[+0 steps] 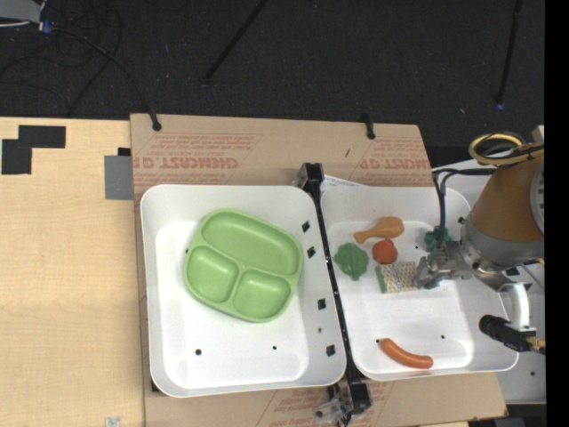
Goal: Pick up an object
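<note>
The right bin (449,327) holds several toy foods. A drumstick (380,230) lies at its back, with a red tomato (384,252) just below it and a green broccoli (351,261) to the left. A green-edged patterned card (396,277) lies flat in the middle, and a hot dog sausage (407,355) rests near the front. My gripper (428,272) hangs low at the card's right edge, reaching in from the right. Its finger spacing is hard to read from this angle. Nothing visibly sits between the fingers.
In the left bin (169,345) sits a green divided plate (243,264). A black divider strip (327,278) runs between the two bins. Cardboard (267,154) lies under both, and the arm's orange band (511,203) fills the right side.
</note>
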Available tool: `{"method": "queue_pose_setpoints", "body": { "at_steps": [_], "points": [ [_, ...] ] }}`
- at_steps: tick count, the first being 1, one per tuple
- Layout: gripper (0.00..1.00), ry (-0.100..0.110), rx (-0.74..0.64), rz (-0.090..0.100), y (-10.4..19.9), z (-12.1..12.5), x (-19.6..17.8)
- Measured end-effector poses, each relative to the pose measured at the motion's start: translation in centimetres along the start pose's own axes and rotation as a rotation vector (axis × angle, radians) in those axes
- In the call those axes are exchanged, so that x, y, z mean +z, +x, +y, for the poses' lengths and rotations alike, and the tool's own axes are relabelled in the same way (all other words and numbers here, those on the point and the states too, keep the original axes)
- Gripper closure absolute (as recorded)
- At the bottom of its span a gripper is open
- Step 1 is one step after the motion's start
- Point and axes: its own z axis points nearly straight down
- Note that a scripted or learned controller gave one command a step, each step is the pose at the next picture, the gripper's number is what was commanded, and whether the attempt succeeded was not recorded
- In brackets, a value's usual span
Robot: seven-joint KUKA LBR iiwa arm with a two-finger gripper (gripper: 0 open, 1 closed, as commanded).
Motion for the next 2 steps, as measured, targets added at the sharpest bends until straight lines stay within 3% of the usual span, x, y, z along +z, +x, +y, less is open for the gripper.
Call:
{"method": "queue_pose_setpoints", "body": {
  "at_steps": [2],
  "points": [
    [1.00,0.007,-0.004,0.004,0.8,0.7,-9.8]
  ]
}}
